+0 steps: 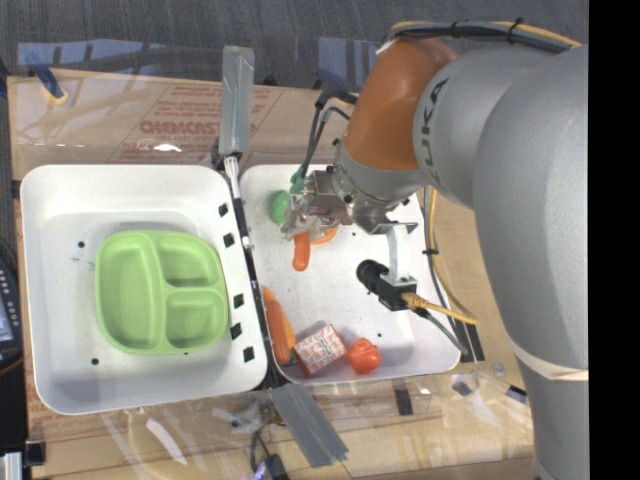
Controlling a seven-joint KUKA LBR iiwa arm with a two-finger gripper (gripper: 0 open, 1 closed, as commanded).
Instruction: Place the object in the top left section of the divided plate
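**Gripper down in the right bin, plate waiting on the left**

The gripper [305,218] is low in the right bin [440,353], buried among its own wrist hardware, and I cannot tell how the tool is set from this angle. Right under it sits a small orange carrot-like piece [301,256], with a green round object [277,206] just beside it against the bin's back-left corner. Which one is the target? My guess is the orange piece, since it pokes out directly below the tool, but whether it is actually pinched or just lying there is not clear.

Over in the left bin [40,208], the green divided plate [160,290] lies flat, well apart from the action.

Risks from here, as I judge them: the two pieces are crowded, so a close could catch the wrong one or nudge both. The orange piece looks slim and smooth, so it may slip out on the lift. Then there is the taped divider [245,268] between the bins to cross; a low carry could clip it. A longer carrot [279,330], a printed packet [320,349] and a red-orange piece [364,355] sit near the front wall.
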